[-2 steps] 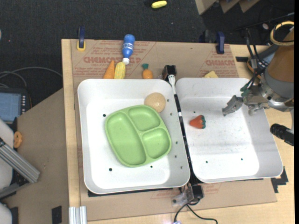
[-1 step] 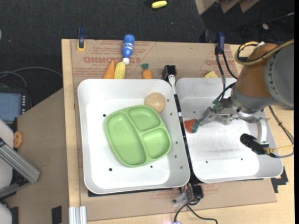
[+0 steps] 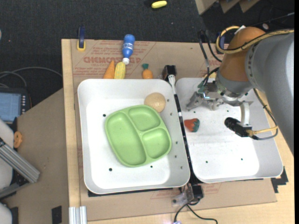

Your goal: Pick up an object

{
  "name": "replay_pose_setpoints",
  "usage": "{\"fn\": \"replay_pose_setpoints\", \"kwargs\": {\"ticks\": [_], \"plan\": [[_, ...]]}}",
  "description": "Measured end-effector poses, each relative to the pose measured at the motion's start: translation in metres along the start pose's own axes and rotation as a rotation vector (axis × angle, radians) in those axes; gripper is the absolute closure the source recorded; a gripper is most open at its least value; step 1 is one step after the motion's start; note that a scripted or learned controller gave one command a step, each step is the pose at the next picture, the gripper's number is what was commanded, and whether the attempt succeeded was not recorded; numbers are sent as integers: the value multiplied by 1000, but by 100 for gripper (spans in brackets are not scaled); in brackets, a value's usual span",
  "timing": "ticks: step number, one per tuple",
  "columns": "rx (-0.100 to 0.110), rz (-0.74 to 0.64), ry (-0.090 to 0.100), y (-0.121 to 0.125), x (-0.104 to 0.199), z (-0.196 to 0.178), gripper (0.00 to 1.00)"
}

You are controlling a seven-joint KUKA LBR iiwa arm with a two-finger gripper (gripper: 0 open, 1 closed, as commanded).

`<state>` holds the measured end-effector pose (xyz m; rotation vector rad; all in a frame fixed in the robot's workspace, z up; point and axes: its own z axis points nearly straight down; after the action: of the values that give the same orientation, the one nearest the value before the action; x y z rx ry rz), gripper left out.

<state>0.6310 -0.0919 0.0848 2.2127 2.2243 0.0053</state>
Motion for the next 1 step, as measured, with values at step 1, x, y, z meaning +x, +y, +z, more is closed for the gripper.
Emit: {"fn": "replay_pose_setpoints", "kwargs": {"ticks": [1], "plan": [[-9,-3,1,40,67,-107,0]]}}
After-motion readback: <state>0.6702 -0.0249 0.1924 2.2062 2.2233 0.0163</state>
